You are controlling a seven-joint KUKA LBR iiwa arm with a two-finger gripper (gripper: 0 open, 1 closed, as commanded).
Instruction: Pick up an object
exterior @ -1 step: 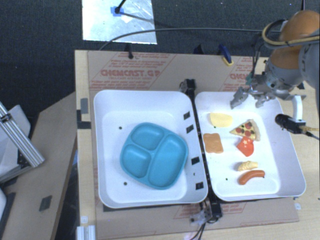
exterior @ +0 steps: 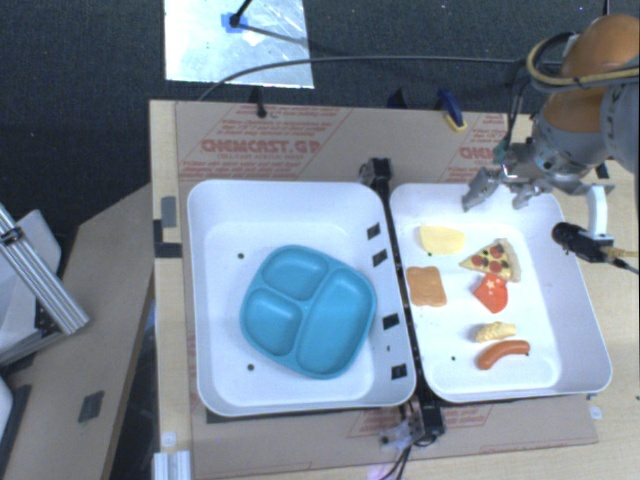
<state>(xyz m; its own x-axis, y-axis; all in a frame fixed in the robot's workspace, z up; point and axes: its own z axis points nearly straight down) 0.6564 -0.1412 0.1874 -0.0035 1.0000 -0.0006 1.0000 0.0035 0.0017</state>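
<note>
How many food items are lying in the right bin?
6, all in the right bin: yellow piece, pizza slice, toast, red piece, small tan piece, sausage.

You see two smooth white plastic bins (exterior: 300,200) on a matt brown cardboard sheet (exterior: 300,138). The blue divided plate (exterior: 308,311) looks like smooth, slightly glossy plastic. The bench (exterior: 110,298) is matt, wood-toned.

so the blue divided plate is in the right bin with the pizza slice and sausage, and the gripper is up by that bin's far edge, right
Not quite. The camera view shows the blue divided plate alone in the left bin. The pizza slice and sausage lie in the right bin, and the gripper is at its far edge.
</note>
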